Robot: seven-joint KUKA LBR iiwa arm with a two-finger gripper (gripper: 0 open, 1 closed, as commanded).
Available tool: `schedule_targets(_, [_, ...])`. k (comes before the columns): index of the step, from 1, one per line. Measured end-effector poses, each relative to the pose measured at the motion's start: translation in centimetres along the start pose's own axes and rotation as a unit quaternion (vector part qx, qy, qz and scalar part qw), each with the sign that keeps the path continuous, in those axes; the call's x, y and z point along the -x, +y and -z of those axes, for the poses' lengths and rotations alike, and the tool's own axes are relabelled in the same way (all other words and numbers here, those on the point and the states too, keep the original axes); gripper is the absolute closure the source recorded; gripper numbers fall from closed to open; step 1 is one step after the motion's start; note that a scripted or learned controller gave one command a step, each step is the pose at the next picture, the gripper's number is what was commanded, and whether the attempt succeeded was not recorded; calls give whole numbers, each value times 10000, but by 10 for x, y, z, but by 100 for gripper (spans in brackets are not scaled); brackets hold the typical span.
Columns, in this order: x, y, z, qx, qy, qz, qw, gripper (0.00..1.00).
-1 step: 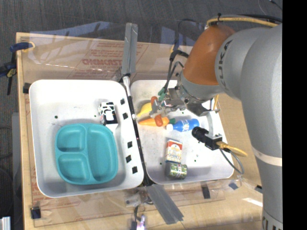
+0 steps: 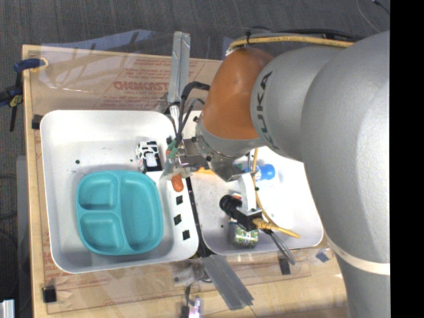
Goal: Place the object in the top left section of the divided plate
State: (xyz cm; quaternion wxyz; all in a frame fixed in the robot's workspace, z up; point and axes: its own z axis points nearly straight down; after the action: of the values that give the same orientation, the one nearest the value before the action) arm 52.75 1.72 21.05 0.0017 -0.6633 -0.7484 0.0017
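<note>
Small orange object (image 2: 177, 183) sits just under the gripper (image 2: 173, 167); can't tell its grip. Teal divided plate (image 2: 120, 212) close left, black-white item (image 2: 150, 155) nearby.

the hand (image 2: 173, 167) hangs at the seam between the two bins, right of the teal divided plate (image 2: 120, 212).
</note>
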Motion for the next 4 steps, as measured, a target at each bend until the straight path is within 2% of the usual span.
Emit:
schedule_targets(1, [-73,-25,63,16,0,-78,10000,100])
schedule_targets(2, [-154,-9,52,9,-7,230,9997,100])
schedule_targets(3, [-159,-33,-8,-8,-12,418,9991,100])
schedule_targets(4, [-159,-33,-8,-5,-11,414,9991,0])
